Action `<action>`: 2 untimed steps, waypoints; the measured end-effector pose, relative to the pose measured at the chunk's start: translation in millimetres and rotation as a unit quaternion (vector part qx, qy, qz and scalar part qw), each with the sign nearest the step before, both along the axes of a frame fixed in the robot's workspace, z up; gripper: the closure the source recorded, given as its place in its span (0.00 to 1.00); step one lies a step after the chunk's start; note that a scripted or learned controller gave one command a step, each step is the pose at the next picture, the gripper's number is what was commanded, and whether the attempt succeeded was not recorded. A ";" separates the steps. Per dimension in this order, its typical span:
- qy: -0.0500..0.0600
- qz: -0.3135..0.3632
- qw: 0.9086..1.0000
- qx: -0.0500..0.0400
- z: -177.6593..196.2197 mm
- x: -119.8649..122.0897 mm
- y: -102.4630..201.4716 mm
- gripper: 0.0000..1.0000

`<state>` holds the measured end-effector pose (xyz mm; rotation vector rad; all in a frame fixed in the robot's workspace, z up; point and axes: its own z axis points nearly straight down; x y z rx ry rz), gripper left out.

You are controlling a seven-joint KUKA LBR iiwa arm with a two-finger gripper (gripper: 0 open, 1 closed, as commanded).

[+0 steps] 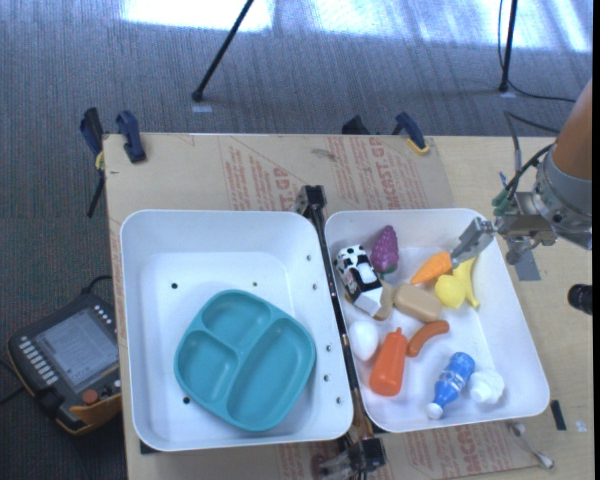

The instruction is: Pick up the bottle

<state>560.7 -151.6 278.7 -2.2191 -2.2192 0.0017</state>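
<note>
White right bin (510, 353) is taken as the landmark. Blue-and-white bottle (450, 382) is seen lying tilted on its floor near the front edge, cap toward the front, a white lump (487, 386) just beside it on the right. Orange bottle (388, 362) lies to its left, sausage (427, 337) between and behind. Carrot (432, 266), yellow duck (458, 286), purple piece (384, 249) and cow-patterned toy (356, 271) are grouped toward the back. Gripper (480, 236) is seen over the bin's back right edge, above the duck, well apart from the bottle. Fingers: gap cannot be told. Teal divided plate (244, 358) sits in the left bin (145, 268).
</note>
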 end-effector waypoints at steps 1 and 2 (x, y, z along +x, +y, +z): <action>0.000 0.099 0.995 0.001 -105.9 -44.2 -29.5 0.00; 0.001 0.092 0.996 0.001 -191.9 -73.1 -43.1 0.00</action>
